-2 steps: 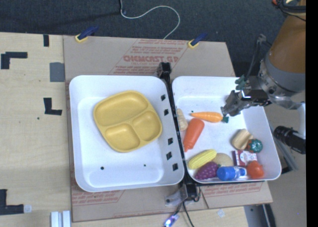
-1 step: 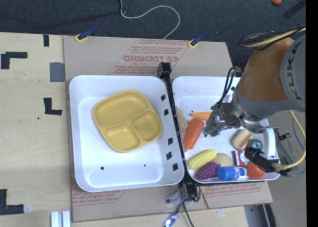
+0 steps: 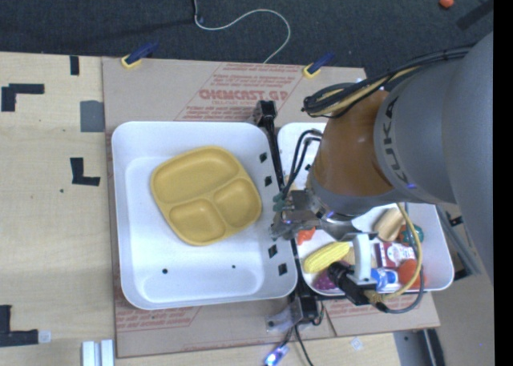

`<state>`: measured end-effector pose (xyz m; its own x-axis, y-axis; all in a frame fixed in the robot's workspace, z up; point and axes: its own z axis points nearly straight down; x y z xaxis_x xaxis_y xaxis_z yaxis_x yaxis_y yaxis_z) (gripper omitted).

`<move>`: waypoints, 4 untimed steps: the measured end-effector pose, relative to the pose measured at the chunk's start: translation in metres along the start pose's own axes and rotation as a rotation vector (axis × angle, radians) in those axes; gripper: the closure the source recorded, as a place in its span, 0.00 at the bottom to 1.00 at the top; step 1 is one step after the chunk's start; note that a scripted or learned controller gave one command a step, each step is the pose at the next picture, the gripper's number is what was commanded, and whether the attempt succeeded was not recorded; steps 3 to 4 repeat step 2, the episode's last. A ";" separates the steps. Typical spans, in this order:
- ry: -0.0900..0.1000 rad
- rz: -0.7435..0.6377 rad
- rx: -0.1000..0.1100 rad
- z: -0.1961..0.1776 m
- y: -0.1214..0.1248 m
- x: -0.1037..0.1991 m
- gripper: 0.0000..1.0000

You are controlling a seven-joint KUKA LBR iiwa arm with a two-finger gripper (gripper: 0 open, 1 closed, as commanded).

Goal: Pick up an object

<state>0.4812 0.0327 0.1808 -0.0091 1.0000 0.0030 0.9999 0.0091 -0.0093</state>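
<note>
A yellow plate with three compartments (image 3: 207, 194) lies in the left white bin (image 3: 136, 260). The right white bin (image 3: 437, 272) holds a heap of small things: a yellow corn-like piece (image 3: 327, 256), a purple piece (image 3: 325, 281), a red-and-white packet (image 3: 394, 255) and a tan piece (image 3: 389, 221). My gripper (image 3: 292, 224) hangs low over the left edge of the right bin, just above the yellow piece and a small orange-red piece (image 3: 305, 235). The big orange and grey arm (image 3: 377, 156) covers much of that bin.
A black divider with clips (image 3: 272, 172) runs between the two bins. Both bins rest on a cardboard sheet (image 3: 232, 88) on the bench. A white cable (image 3: 240, 20) loops over the dark surface at the top.
</note>
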 end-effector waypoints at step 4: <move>0.000 0.000 -0.016 -0.191 0.002 0.063 1.00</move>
